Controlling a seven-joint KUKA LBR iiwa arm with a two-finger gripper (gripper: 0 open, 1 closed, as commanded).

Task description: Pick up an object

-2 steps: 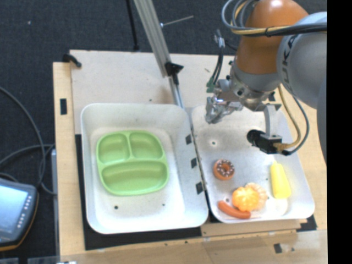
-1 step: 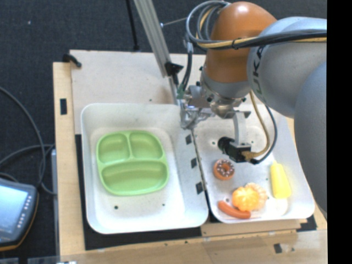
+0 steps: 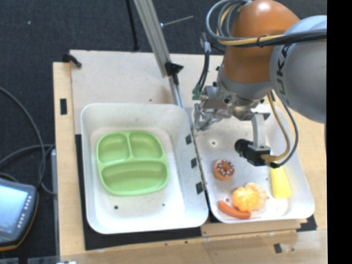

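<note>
The right bin holds a small brown donut with sprinkles, a peeled orange, a red sausage-shaped piece and a yellow piece along its right wall. My gripper hangs over the bin's far left corner, close to the wall between the bins. It is up and left of the donut and apart from it. Nothing shows in its grasp. The orange wrist band and grey arm hide the bin's far part.
In the left bin lies a green divided plate. A slanted metal pole rises behind the bins. A black fitting with a cable hangs from the arm over the right bin.
</note>
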